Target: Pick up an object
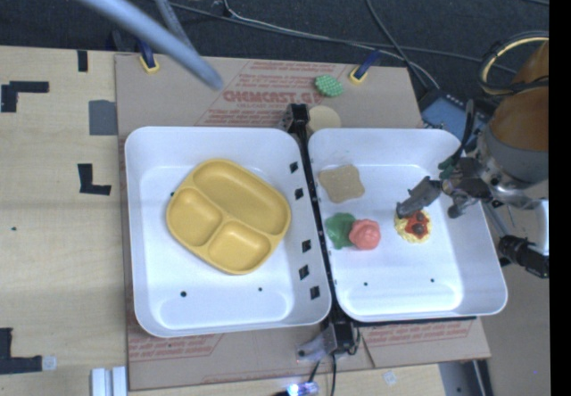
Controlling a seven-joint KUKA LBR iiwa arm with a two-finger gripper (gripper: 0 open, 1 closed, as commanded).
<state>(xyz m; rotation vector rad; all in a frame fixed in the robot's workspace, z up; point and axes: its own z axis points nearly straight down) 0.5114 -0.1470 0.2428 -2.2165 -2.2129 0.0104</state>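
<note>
The right bin holds a tan flat piece like a slice of bread, a green toy touching a pink-red toy, and a small yellow and red toy. My gripper hangs over the right part of this bin, just above and beside the yellow and red toy. Its dark fingers point left and look spread, with nothing between them. The left bin carries a yellow divided plate.
A green studded toy and a pale round piece lie on the cardboard behind the bins. Black clips sit along the wall between the bins. Cables run across the dark floor at the back. A grey pole slants in from the top left.
</note>
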